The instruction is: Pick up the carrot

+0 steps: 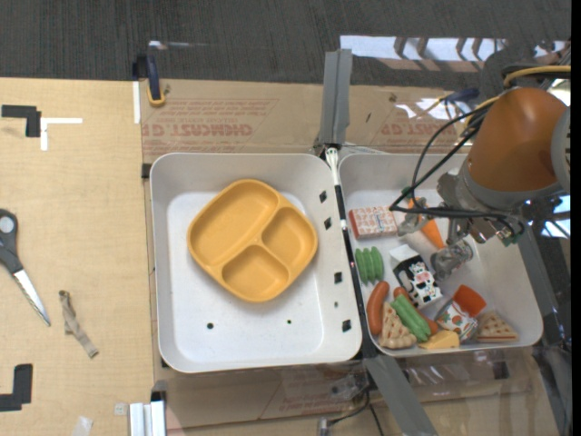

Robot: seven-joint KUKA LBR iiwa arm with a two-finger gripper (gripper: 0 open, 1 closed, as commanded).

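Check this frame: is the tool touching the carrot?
Cannot tell. In the camera view the tool hangs just beside the carrot in the right bin, but the arm's wrist and cables overlap that spot, hiding any contact or gap.

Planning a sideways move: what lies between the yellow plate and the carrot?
In the camera view: the bins' walls and a red-and-white packet lie between yellow plate and carrot.

One fixed camera looks down at a slant from above on both white bins [163,271], fairly near.
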